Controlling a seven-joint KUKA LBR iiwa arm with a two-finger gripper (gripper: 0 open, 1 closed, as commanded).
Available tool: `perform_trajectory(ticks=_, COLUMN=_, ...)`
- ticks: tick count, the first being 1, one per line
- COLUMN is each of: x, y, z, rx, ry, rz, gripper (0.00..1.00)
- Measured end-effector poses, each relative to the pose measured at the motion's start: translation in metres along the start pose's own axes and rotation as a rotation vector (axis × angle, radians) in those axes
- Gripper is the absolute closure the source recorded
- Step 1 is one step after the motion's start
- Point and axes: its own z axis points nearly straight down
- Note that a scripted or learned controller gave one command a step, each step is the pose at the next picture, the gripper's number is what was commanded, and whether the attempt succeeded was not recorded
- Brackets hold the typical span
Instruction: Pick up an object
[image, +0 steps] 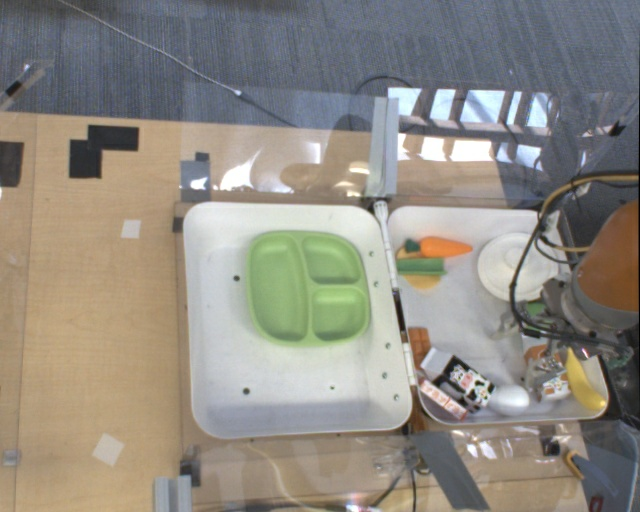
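Reaching in from right, arm (610, 270) low over right bin (455, 310), tool (552, 352) near banana (583, 380) at the near-right corner. Tool state: cannot tell.

Arm (600, 265): grey housing, fat orange band above wrist, black cables looping round it, small metal tool (553, 372) below, kinda cluttered.

Pincer (548, 362) fingertips hidden among clutter

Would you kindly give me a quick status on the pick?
End effector low in right bin, near corner. Banana and white egg beside it; nothing seen held. Cables drape over white plate.
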Motion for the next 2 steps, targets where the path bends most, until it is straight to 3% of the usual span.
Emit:
perform_trajectory(ticks=1, x=-0.007, y=-0.001, z=-0.015, rx=0.012, ry=-0.019, rz=-0.009, gripper=1.0)
perform_trajectory(ticks=2, x=-0.06, y=0.021, z=-0.11, rx=-0.002, ry=0.001, rz=0.062, gripper=1.0)
